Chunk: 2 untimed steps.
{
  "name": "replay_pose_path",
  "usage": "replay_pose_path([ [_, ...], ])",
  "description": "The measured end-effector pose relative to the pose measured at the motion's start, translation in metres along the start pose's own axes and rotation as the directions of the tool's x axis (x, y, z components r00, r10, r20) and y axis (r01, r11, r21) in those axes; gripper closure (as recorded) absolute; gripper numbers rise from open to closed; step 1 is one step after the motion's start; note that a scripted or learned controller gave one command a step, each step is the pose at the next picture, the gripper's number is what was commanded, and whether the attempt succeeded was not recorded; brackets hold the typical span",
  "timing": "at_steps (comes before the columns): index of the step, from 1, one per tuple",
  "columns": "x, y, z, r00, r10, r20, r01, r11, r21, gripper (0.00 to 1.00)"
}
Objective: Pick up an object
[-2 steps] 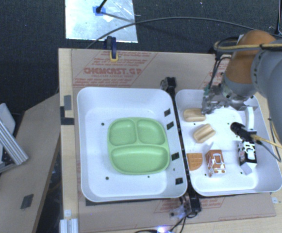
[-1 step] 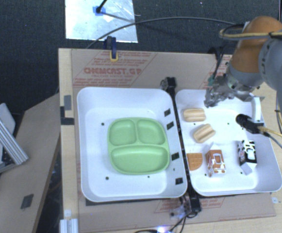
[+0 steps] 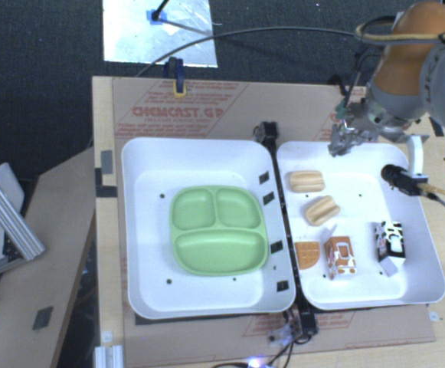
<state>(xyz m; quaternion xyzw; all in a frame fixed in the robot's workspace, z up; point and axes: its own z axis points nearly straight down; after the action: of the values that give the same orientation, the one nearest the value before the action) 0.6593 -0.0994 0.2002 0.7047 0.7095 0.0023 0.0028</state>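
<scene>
Camera view: we cannot tell our two-finger gripper's (image 3: pixel 343 141) state; it hangs above the pale oblong bread roll (image 3: pixel 305 181) below-left, so we should centre before descending.

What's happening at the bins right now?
The arm's tool hangs over the far edge of the right bin, with nothing seen between its tips. In that bin lie two bread rolls, a round cookie, an orange-and-white carton and a black-and-white carton, all untouched. The left bin holds a green divided plate. No pick has been made yet.
</scene>
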Motion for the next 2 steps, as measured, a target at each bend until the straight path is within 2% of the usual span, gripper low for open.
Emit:
replay_pose_path([
  [1, 0.0, 0.002, -0.033, 1.0, -0.001, 0.0, 0.001, 1.0, 0.002, 1.0],
  [2, 0.049, -0.018, -0.021, 1.0, -0.002, -0.002, 0.002, 1.0, 0.008, 1.0],
])
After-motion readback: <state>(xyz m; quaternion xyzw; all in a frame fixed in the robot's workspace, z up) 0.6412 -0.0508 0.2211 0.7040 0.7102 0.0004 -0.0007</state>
